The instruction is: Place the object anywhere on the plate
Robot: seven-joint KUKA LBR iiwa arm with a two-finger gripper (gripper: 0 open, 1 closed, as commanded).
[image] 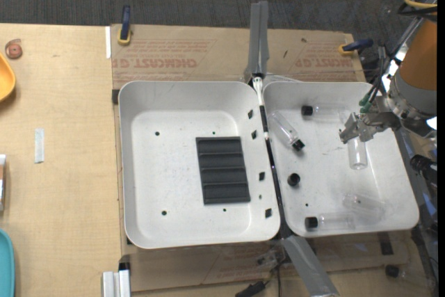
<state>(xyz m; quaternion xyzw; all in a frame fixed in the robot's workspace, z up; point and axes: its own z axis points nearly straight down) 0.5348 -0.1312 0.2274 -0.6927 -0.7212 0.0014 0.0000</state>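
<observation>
The arm point(421, 62) is cut off by the frame's edge at three o'clock, its upper links out of sight. At nine o'clock on the desk point(55, 149), an orange dish point(5, 80) and a teal object point(5, 264) are each sliced by the edge. The clear tube point(357, 153) under the jaws is faint, its ends hard to trace.
</observation>
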